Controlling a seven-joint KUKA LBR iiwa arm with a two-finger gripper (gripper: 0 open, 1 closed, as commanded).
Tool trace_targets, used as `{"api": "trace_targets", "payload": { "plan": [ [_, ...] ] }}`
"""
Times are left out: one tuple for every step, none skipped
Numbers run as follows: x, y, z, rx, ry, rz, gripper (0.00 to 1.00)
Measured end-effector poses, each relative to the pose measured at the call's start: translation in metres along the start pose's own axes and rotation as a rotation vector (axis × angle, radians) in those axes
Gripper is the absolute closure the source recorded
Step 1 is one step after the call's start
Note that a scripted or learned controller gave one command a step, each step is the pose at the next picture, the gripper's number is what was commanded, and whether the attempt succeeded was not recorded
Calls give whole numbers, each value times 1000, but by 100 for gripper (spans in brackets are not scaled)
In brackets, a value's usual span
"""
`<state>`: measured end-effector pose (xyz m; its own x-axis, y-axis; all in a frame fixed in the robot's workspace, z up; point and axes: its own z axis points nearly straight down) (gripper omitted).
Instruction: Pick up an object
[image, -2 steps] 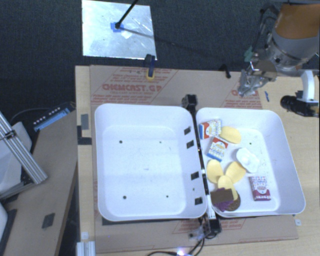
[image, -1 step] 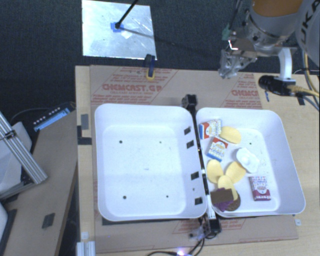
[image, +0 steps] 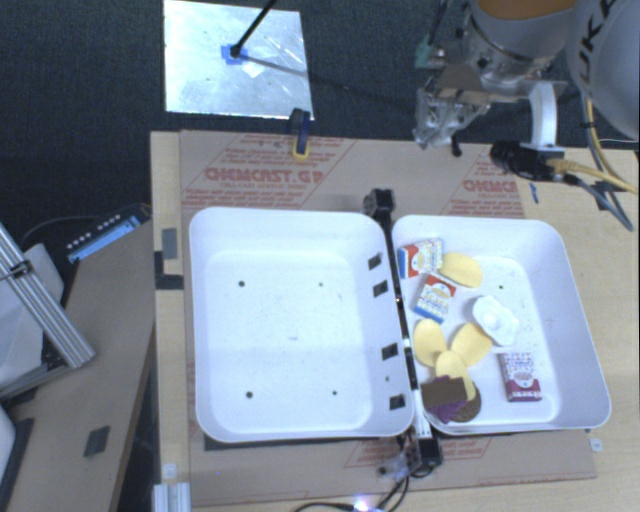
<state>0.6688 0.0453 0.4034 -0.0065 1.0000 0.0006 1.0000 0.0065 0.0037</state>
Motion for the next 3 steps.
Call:
{"api": "trace_targets", "payload": {
  "plan": [
    [70, -5, -54, -4, 2, -4, 100],
    [92, 1, -87, -2, 1, 0, 100],
    [110, 1, -133, -3, 1, 0, 100]
  ]
}}
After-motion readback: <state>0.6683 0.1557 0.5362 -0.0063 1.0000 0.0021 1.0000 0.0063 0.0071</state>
